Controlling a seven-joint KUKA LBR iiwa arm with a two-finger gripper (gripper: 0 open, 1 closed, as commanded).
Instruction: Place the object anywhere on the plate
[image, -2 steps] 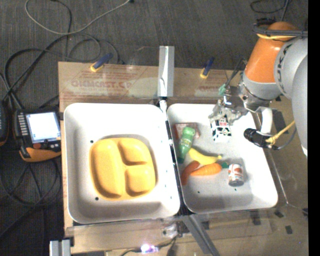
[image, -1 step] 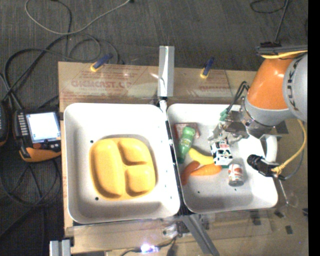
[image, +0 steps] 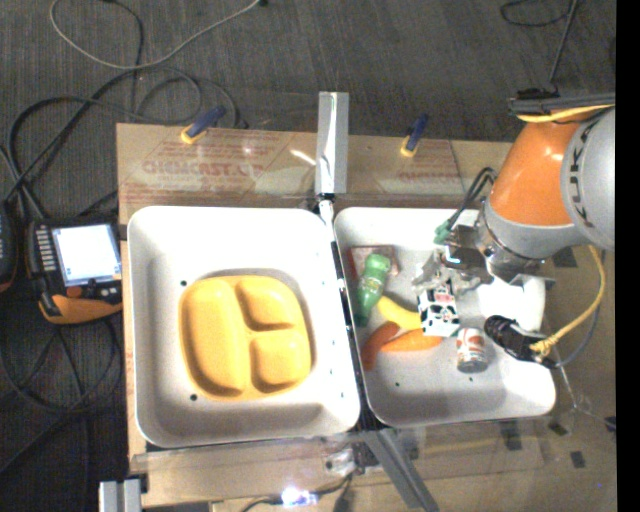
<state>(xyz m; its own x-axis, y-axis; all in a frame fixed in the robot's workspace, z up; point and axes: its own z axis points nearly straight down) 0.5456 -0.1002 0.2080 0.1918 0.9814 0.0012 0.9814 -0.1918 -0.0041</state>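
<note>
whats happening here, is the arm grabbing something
The gripper hangs low over the right bin, among a green bottle, a banana, a carrot, a black-and-white carton and a small can. Whether it holds anything is unclear. The yellow plate sits in the left bin, with nothing on it.

Two white bins (image: 140, 300) sit side by side on the bench. One yellow plate (image: 245, 335) lies in the bin at nine o'clock. The bin at three o'clock holds one green bottle (image: 373, 280), one banana (image: 398, 312), one carrot (image: 395, 343), one black-and-white carton (image: 438, 315) and one small can (image: 470, 350).
</note>
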